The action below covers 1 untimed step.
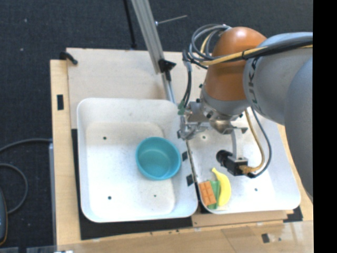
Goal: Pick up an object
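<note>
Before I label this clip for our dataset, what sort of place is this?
Probably a robotics lab test bench: a grey-and-orange arm reaches over two white bins, the left bin with a blue bowl, the right bin with a banana.

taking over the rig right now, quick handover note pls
Gripper: hangs over the wall between the two bins, toward their back; its state is unclear from this view.
Things: blue round plastic bowl lies in the left white bin. Yellow toy banana and orange ridged block lie side by side in the near left corner of the right white bin.
Done: nothing lifted; all three rest in the bins.
Left: choose one, grasp it, lift it.
</note>
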{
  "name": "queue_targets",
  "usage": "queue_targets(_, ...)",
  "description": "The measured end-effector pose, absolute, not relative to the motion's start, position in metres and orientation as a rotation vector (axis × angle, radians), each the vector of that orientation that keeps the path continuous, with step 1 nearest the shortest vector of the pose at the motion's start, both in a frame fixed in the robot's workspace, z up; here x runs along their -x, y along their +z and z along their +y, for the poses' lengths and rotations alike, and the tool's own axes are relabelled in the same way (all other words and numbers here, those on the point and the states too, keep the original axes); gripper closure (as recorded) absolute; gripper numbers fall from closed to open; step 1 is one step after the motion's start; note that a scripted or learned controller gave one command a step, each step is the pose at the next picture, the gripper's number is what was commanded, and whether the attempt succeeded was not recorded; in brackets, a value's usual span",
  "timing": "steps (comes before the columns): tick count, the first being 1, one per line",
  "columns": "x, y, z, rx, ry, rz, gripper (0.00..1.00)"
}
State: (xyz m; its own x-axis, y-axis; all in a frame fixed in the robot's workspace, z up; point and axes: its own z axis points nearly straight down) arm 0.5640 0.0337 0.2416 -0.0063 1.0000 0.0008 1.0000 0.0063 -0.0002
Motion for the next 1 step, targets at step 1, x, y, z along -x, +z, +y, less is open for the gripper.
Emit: queue_targets(1, -0.5582, 0.2518, 0.0840, 2.212, -0.006, -2.231, 1.00)
